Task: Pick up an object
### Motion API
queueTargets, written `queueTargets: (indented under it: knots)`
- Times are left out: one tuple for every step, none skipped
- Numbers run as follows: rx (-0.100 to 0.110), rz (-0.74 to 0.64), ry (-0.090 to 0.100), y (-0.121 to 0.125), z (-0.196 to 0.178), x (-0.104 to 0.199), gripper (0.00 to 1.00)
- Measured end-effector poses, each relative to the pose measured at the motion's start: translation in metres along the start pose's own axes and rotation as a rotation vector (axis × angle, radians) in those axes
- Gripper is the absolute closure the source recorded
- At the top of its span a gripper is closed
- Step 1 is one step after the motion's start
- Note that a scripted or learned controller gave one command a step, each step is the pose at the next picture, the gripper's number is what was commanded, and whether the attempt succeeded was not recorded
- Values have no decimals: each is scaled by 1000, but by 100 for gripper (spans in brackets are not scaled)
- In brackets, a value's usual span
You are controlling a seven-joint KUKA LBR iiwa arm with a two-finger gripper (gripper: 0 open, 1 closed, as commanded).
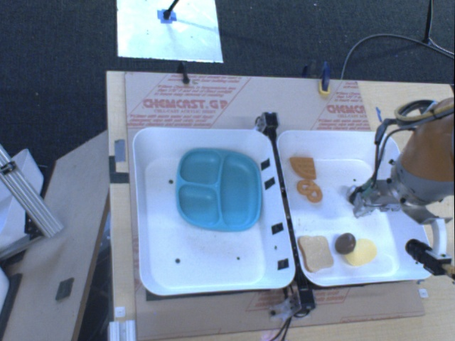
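Observation:
The right bin (334,144) holds several small food pieces: an orange wedge (303,167), an orange pretzel shape (309,190), a tan bread slice (315,252), a dark brown ball (345,243) and a yellow disc (362,253). My gripper (360,203) hangs low over the right bin's middle, right of the pretzel and above the brown ball. The frame does not let me make out its fingers or anything between them.
A blue divided plate (217,189) lies in the left bin (160,261). A black divider strip (279,197) runs between the bins. The arm's grey and orange body (426,155) covers the right bin's right side. Cardboard (213,101) lies behind the bins.

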State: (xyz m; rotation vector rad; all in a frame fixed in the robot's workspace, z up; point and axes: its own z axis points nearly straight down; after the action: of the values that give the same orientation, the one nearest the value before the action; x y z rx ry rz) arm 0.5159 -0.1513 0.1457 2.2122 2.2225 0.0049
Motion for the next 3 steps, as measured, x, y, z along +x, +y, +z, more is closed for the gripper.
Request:
queueTargets:
  knots:
    - [1,0,1,-7,-51,4,100]
    - [2,0,1,-6,-65,4,100]
    - [6,-5,4,-8,-59,52,100]
